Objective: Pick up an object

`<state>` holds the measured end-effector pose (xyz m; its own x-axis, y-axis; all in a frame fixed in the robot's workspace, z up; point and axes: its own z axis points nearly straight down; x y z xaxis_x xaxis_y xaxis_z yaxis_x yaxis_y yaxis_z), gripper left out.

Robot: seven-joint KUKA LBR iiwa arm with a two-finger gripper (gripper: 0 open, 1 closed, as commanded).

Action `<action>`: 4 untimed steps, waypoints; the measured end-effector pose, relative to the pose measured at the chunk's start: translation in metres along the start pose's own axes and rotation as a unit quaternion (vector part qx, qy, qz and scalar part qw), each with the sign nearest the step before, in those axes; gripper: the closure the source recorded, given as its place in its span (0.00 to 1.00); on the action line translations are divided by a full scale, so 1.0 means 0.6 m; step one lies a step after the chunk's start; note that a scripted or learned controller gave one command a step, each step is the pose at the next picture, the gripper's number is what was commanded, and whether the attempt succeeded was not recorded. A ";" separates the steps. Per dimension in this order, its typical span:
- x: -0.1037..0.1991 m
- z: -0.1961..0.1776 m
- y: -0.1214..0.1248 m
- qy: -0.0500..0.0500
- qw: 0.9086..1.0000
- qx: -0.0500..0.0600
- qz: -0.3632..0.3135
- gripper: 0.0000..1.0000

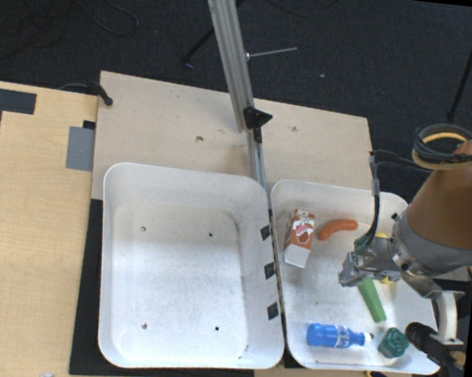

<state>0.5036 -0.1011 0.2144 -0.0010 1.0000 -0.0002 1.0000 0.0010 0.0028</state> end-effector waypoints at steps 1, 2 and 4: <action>0.075 0.011 0.033 0.001 1.000 0.003 -0.002 1.00; 0.140 -0.010 0.071 0.001 1.000 0.002 -0.001 1.00; 0.290 -0.033 0.140 0.001 1.000 0.001 -0.001 1.00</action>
